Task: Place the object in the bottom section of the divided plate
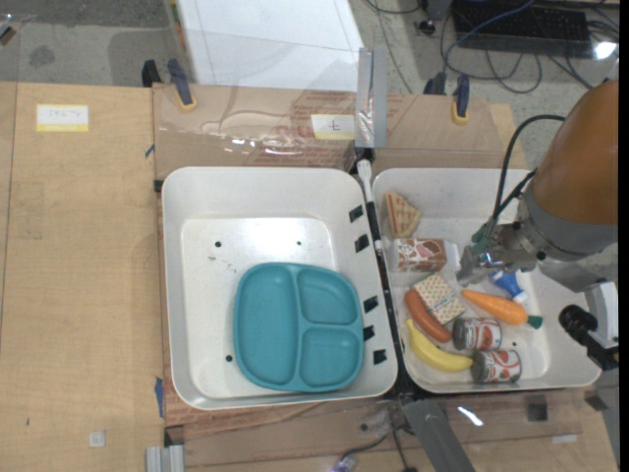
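Sitting in the left bin (187, 264), the blue divided plate (298, 327) has bare white floor above it and to its left. Crowding the right bin (560, 190) are a sandwich (401, 212), carrot (496, 307), banana (438, 350), hot dog (427, 315) and cans (478, 334). The end effector (488, 256) hangs over the toys near the carrot, seemingly holding nothing; I cannot tell how wide it is.

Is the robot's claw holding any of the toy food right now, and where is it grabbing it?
It cannot be told. The claw hangs over the right bin near the carrot, but nothing shows between its fingers.
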Robot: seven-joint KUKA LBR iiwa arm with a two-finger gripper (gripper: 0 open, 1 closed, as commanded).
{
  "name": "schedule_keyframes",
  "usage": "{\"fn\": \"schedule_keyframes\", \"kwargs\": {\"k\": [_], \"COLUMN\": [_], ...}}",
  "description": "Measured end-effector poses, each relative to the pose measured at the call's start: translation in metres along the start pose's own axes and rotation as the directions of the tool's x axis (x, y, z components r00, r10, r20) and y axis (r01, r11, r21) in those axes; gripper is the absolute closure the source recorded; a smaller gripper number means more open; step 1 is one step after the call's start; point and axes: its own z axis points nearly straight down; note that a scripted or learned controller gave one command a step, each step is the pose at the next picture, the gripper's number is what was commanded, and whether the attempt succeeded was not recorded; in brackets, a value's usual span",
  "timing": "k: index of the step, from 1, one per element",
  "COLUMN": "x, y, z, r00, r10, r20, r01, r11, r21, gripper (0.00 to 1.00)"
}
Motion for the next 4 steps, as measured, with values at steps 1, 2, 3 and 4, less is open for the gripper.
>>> {"fn": "schedule_keyframes", "kwargs": {"k": [1, 2, 3, 4], "x": [-0.092, -0.034, 0.016, -0.018], "y": [-0.032, 0.026, -0.02, 0.048], "z": [-0.048, -0.066, 0.009, -0.015], "r00": [0.991, 0.984, 0.989, 0.936], "r10": [-0.13, -0.178, -0.149, -0.352], "r20": [0.004, 0.002, 0.0, 0.003], "r01": [0.13, 0.178, 0.149, 0.352], "r11": [0.991, 0.984, 0.989, 0.936], "r21": [-0.003, -0.003, 0.001, -0.003], "gripper": [1.0, 1.0, 1.0, 1.0]}}
